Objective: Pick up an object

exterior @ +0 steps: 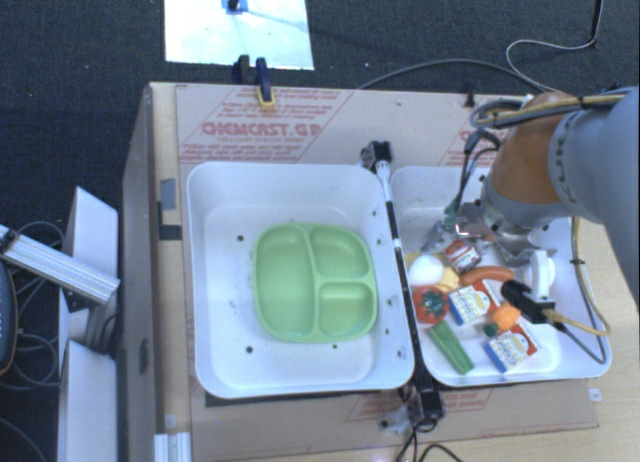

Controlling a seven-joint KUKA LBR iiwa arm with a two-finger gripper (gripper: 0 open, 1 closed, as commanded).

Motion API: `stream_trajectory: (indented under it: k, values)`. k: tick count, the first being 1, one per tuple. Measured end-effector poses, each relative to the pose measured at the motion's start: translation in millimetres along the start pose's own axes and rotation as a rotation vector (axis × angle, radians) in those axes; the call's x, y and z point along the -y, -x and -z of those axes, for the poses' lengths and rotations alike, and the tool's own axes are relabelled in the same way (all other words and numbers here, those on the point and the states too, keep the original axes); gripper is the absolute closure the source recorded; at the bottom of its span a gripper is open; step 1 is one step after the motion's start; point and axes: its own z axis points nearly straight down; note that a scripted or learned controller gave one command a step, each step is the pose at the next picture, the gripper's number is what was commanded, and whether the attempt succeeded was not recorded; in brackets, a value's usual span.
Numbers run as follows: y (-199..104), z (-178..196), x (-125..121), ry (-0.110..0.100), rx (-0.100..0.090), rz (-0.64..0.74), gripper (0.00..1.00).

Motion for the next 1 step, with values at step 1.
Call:
stream_trajectory:
  k: [1]
  values:
    - [0.2, 11.0, -1.1, 0.004, 0.001, 0.000, 1.00]
